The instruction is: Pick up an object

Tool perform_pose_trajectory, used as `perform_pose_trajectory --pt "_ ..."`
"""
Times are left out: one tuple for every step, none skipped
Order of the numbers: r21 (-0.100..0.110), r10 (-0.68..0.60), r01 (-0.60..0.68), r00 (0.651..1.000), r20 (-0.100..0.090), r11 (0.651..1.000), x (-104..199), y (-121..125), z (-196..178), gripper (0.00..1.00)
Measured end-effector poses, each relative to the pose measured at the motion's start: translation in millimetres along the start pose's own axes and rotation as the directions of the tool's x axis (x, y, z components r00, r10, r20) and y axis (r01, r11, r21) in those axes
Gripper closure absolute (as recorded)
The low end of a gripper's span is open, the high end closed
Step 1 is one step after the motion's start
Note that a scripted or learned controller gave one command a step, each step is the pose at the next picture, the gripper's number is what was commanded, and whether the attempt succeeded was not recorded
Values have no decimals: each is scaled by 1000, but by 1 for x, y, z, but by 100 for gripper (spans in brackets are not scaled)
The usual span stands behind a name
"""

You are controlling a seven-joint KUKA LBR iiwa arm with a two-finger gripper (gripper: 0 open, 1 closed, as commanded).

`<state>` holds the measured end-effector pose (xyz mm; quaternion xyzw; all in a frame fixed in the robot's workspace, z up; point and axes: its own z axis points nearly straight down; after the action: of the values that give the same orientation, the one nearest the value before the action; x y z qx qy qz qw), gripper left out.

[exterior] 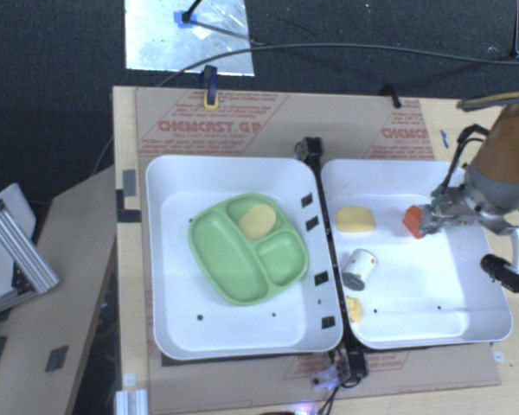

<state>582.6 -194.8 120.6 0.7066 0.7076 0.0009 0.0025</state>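
I am seeing my jaws [426, 221] sitting low over the right bin [467, 318], near its far right part, with an orange block [413, 220] right at their tips. The block is touching or nearly touching them on the left, but I cannot tell whether it is actually between them or how far they are standing open. The block is looking short and stubby, its longer side running roughly toward and away from the camera. The grey arm [502, 175] is reaching in from the right.

Left of the block, apart from it, a pale yellow piece [355, 219] is lying with its long axis across the bin. Nearer me, a small white and grey cylinder [358, 267] is lying tilted, and a small yellow bit [353, 309] is sitting by the front-left wall.

In the left bin [182, 327], a green divided tray [233, 258] is resting at a slant, carrying a yellow lump [258, 221] in its far compartment.
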Motion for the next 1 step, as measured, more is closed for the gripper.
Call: perform_pose_trajectory --pt "-1 2 -2 1000 0 1000 -4 -5 -48 100"
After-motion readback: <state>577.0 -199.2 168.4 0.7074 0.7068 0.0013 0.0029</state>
